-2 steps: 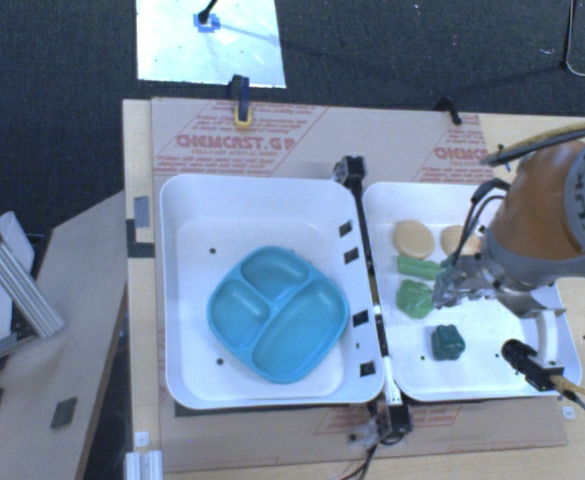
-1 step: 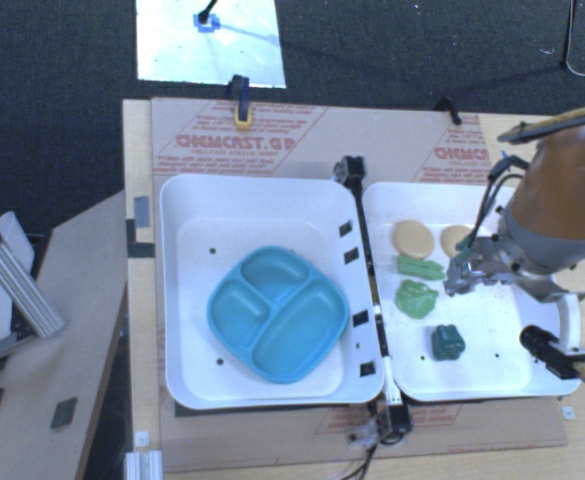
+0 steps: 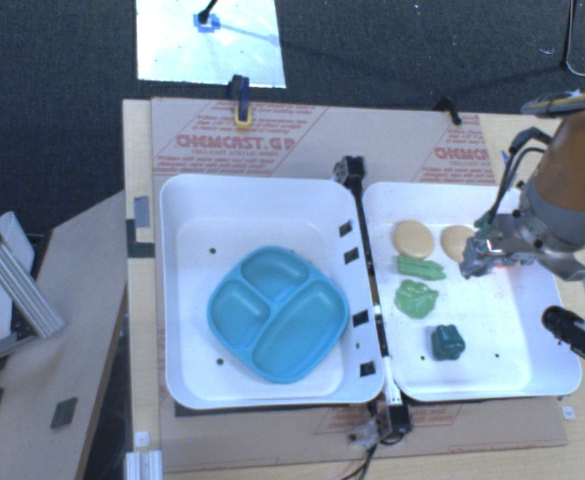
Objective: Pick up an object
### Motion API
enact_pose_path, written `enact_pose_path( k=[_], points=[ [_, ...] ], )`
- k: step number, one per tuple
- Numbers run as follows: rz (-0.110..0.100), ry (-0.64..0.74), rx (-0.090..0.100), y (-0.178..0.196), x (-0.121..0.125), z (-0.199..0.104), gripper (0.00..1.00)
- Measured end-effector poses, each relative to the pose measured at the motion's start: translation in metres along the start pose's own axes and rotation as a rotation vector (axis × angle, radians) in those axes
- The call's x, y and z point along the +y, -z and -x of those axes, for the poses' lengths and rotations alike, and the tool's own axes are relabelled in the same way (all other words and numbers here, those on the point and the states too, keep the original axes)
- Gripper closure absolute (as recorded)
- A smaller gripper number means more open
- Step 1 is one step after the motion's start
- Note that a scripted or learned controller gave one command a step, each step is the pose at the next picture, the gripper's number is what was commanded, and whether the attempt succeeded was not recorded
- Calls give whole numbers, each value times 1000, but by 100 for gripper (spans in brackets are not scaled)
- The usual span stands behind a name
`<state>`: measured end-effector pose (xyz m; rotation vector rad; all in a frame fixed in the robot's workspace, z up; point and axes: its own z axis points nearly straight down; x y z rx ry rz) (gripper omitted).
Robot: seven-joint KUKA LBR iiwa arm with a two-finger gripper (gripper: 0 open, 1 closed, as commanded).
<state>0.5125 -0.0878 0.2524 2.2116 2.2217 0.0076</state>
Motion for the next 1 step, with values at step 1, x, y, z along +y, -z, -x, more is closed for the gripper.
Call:
enact_pose_path(
  k=[1],
  points=[
    [-5, 5, 2, -14, 22, -50, 100]
  ],
)
